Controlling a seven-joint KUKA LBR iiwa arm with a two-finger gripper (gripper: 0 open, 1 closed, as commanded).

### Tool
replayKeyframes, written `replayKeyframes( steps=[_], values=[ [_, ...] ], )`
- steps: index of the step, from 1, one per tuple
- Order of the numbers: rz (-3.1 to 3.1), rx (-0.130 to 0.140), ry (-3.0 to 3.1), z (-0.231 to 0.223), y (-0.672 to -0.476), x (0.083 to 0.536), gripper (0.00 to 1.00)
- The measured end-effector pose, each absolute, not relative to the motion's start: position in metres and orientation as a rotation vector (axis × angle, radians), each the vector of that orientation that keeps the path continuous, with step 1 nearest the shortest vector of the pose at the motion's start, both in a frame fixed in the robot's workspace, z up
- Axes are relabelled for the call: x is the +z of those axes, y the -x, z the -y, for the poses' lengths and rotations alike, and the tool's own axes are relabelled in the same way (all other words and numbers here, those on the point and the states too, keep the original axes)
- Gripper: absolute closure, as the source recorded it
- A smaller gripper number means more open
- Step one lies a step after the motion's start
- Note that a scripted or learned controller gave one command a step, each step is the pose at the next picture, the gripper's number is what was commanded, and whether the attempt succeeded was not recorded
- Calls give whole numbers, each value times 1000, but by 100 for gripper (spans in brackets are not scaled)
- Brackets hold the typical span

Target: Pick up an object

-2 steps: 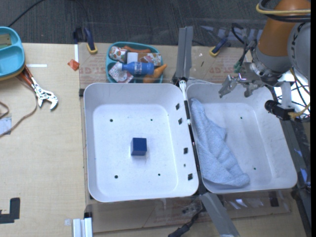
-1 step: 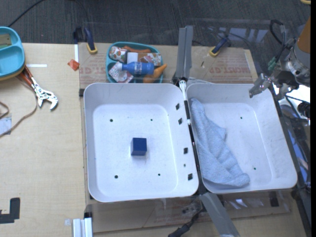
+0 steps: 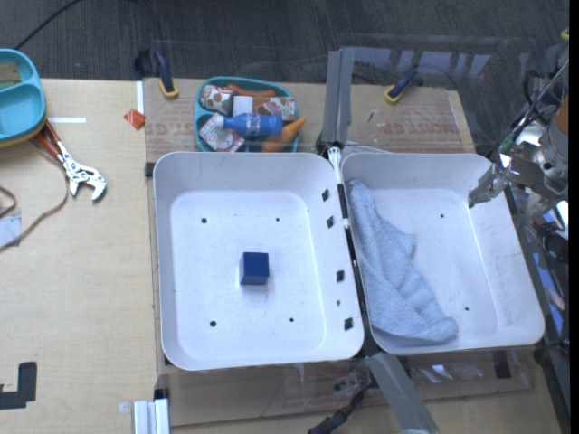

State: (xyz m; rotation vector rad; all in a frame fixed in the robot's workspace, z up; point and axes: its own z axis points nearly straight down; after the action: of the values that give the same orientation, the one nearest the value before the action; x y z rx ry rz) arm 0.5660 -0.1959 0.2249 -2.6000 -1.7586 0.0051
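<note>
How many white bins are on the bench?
2. The left bin holds a blue cube. The right bin holds a grey towel, which may hide something small underneath.

I can read nothing here: the reddish print on the cardboard sheet (image 3: 412, 120) behind my bins stays blurred (letters, surely, but illegible).

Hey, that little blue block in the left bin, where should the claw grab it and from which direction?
Probably straight down from above, closing on two opposite side faces of the blue block. It sits flat on the floor of the left bin, well away from the walls, with open room around it. Its sides look flat and parallel, which suits two fingers.
</note>
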Motion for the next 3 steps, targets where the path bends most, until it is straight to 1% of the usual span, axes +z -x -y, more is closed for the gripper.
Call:
replayKeyframes(
  steps=[1, 2, 3],
  values=[
    [1475, 5, 2772, 215, -532, 248, 0],
    [1149, 6, 2923, 210, -534, 294, 0],
    [778, 6, 3042, 126, -586, 97, 0]
  ],
)
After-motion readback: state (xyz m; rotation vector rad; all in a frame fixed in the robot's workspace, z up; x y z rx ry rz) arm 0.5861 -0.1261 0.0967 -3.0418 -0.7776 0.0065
